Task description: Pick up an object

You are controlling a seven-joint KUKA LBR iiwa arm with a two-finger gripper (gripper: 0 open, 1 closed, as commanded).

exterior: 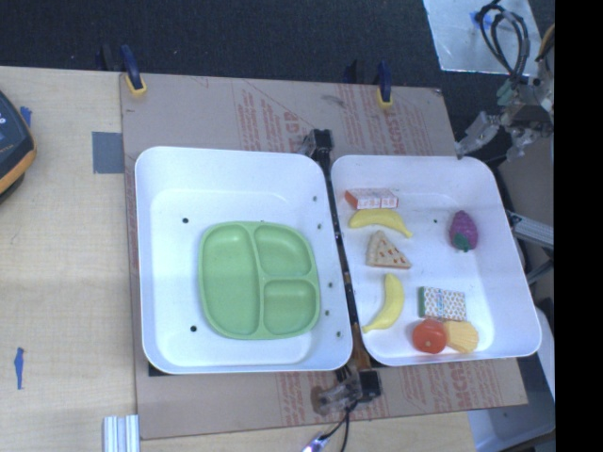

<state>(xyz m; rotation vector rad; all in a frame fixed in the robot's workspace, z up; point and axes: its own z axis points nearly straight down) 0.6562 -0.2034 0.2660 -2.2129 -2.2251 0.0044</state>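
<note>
Two bananas [381, 220] [387, 303] lie in the right bin [490, 252], well below-left of the gripper [497, 125]; finger state cannot be told.

From the gripper [490, 132] parked just past the right bin's [490, 182] far corner, the drop toward the purple fruit [463, 230] looks wide open, while beyond it the bananas [381, 219], pizza slice [386, 251] and tomato [430, 336] crowd together pretty tight.

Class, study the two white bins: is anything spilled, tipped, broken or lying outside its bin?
Nothing stands out. The green divided tray lies flat in the left bin; the toy foods, including two bananas, all rest inside the right bin.
</note>
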